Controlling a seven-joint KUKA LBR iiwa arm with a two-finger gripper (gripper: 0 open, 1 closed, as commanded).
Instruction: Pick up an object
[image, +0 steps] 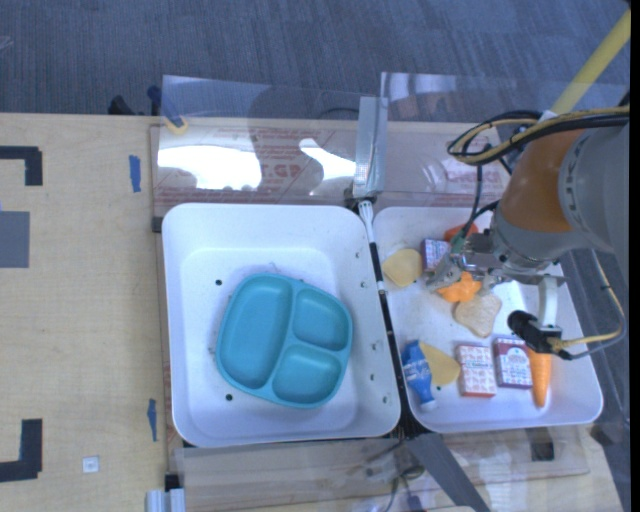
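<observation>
My gripper (452, 268) hangs low over the upper middle of the right bin (585, 405), at the end of the grey arm with its orange band. Right beneath and beside it lie a small purple box (435, 250) and an orange toy piece (461, 292). A round yellow chip (403, 266) lies just left of the gripper. A beige bread slice (479, 314) sits just below the orange piece. The arm's wrist hides part of the bin's upper right.
Lower in the right bin lie a blue packet (416, 373), a yellow wedge (441, 365), two red boxes (476, 369), and a carrot (540, 377). The left bin (190, 240) holds a teal divided plate (285, 340). A clear wall stands behind both bins.
</observation>
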